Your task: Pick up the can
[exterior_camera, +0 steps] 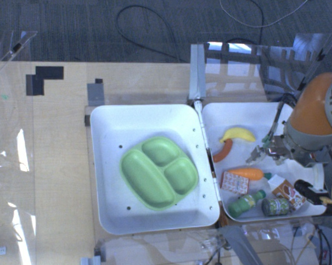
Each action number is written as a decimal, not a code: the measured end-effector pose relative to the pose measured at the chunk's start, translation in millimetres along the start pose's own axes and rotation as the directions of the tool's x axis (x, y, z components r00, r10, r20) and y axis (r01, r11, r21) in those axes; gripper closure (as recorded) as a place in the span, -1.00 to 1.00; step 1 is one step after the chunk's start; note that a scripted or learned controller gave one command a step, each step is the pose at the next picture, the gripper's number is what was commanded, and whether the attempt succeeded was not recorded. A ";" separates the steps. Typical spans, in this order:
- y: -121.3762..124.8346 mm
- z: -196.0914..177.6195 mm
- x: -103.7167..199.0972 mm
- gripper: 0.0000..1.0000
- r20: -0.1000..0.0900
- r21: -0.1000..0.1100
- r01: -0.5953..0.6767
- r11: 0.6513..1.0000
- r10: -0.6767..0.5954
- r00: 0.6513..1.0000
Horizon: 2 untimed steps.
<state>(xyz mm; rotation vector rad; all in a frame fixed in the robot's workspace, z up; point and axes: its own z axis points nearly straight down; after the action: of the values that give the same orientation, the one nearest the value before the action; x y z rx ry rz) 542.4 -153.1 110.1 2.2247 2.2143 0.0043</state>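
**A:** Lying on its side, was it? The can [277,207]?

**B:** Yes. It lay in the right bin [238,116], near the front edge. Long axis ran roughly left to right across the view, 1 end toward the green bottle [245,203], the other toward the brown packet [290,192]. Green-labelled, dark at the ends. Which end was the top could not be told.

**A:** Neighbours?

**B:** Bottle just beside it on the left, also lying down. Packet touching or nearly touching at upper right. Small red-and-white carton [234,182] behind the bottle. Carrot [246,173] lay behind that, long axis also left to right. Banana [238,134] and a red sausage-shaped piece [223,150] sat farther back, near the divider.

**A:** Gripper?

**B:** Gripper [265,151] hung over the right bin, above and just right of the carrot, well back from the can. Fingers were a tangle of metal at that angle; spread or pinched, could not tell. Nothing seen between them. Orange band [313,112] on the arm showed large at the right.

**A:** Left bin?

**B:** Left bin [111,203] held 1 green plate [159,172] with 3 compartments, set at a slant.

**A:** Surface, room?

**B:** Pale wood bench [47,178], 2 black marks [43,77] on it at far left. Clear panels caught glare at left. Dark grey carpet [68,23] beyond, black cables [150,31] looping across it.
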 end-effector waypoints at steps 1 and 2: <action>4.1 -22.3 -43.9 -1.00 0.002 -0.002 0.015 1.000 -0.015 1.000; 25.1 -29.2 -25.4 -1.00 0.002 -0.002 0.300 0.954 -0.300 0.954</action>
<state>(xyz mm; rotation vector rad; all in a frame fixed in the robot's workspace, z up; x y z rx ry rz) 567.3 -178.6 139.4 1.8610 2.5235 0.0043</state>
